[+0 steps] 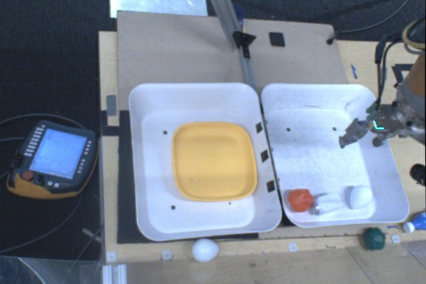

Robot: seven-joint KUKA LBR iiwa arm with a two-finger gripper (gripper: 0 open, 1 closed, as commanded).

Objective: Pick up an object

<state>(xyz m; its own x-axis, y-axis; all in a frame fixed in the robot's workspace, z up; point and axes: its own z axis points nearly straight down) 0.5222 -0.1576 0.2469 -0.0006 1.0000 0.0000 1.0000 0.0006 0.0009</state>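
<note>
On the far left, on the dark floor, lies a control pad [52, 157] with a lit blue screen and a yellow edge.

Next comes the left bin [150, 163]. It is white and shallow. A yellow plate [215, 160] lies flat in the middle of it. The plate is square with round corners.

In front of this bin, on the bench edge, sits a white egg shape [205, 250]. Its long side runs left to right.

A grey pole [223, 0] slants down from the top toward the gap between the bins.

The right bin [313, 149] holds three small things near its front wall. First is an orange-red ball [299, 200], round, so it points no way at all. Touching it on the right is a pale, see-through thing [325, 203]. Its long side runs left to right; it is too blurry to say more. Just beside that is a white ball [359, 196], a bit egg-like.

The gripper [351, 137] hangs over the right part of this bin, well apart from the three things. Its dark tip points left and down. I cannot tell if its fingers are spread or pressed together. Nothing can be seen in them.

A dark green ball [374, 238] sits outside the bin, at the front right.
</note>
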